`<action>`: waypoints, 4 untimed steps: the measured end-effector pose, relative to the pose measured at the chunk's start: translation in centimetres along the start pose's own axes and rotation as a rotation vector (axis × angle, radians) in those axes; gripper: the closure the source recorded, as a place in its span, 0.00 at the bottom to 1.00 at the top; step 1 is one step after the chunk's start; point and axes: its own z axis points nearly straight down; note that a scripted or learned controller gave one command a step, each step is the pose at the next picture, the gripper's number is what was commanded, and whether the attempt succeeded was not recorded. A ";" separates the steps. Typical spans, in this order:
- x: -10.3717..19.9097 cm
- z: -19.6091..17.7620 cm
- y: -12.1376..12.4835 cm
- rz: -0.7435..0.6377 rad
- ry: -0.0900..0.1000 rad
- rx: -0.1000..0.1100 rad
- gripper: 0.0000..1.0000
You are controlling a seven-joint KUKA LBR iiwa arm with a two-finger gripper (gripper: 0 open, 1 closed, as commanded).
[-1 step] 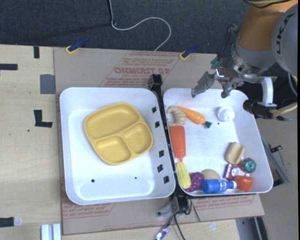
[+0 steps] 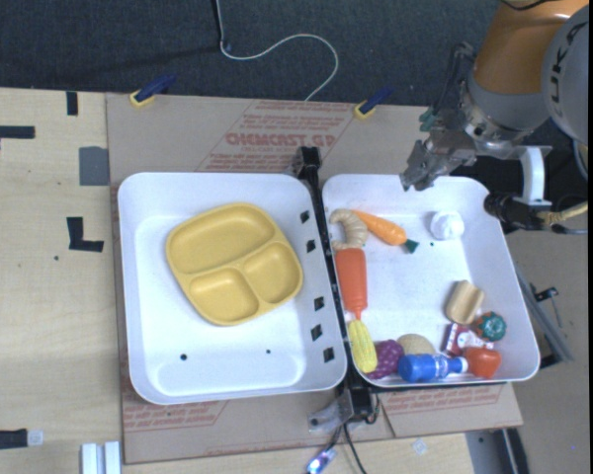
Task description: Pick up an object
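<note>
My gripper (image 2: 418, 174) hangs over the back rim of the right bin (image 2: 494, 227), above its far edge, with nothing visible between its tips. In that bin lie an orange carrot (image 2: 382, 228), a cream ridged piece (image 2: 351, 227), a long orange sausage-like toy (image 2: 353, 278), a corn cob (image 2: 361, 342), purple grapes (image 2: 386, 355), a blue bottle (image 2: 427, 367), a tan bread piece (image 2: 463, 301) and a small white cap (image 2: 446, 225). The carrot lies a little below and left of the gripper.
The left bin (image 2: 143, 265) holds a yellow divided plate (image 2: 234, 262). Red and teal toys (image 2: 483, 344) crowd the right bin's front right corner. A white cable (image 2: 277, 47) loops over the dark mat behind the bins.
</note>
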 end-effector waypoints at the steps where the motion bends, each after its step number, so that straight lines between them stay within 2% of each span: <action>1: 8.2 -0.9 -5.0 -0.005 0.003 0.001 1.00; 2: 11.7 -14.3 -9.1 -0.004 0.003 -0.015 1.00; 3: 10.6 -19.0 -15.3 0.002 0.001 -0.006 1.00; 4: 19.6 -19.3 -15.1 -0.008 0.002 -0.001 1.00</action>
